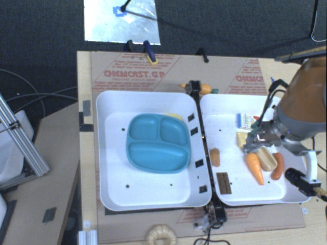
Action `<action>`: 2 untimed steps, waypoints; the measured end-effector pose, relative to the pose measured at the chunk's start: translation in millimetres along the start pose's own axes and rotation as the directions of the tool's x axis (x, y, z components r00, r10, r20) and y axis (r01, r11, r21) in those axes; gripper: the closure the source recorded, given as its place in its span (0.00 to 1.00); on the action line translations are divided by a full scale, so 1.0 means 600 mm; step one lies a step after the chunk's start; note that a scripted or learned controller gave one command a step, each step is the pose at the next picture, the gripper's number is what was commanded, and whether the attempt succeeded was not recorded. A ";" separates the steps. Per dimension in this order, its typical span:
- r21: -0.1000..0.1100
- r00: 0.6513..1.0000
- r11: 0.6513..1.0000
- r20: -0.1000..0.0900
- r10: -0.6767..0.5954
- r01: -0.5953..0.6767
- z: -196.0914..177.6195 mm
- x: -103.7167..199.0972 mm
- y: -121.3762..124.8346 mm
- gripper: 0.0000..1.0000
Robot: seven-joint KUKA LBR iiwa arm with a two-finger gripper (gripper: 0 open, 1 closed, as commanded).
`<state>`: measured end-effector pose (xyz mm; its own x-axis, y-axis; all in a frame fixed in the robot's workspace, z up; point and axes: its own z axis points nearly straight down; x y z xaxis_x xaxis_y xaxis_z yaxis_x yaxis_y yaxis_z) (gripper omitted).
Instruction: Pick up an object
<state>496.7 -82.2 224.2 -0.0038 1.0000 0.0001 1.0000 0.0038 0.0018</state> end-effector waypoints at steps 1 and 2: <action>-0.001 1.000 1.000 -0.001 -0.006 0.006 0.015 0.082 0.049 1.00; -0.001 1.000 1.000 -0.002 -0.006 0.006 0.007 0.168 0.069 1.00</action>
<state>537.6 18.5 220.0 -0.0101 0.9999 0.0018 0.9999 0.0101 0.0027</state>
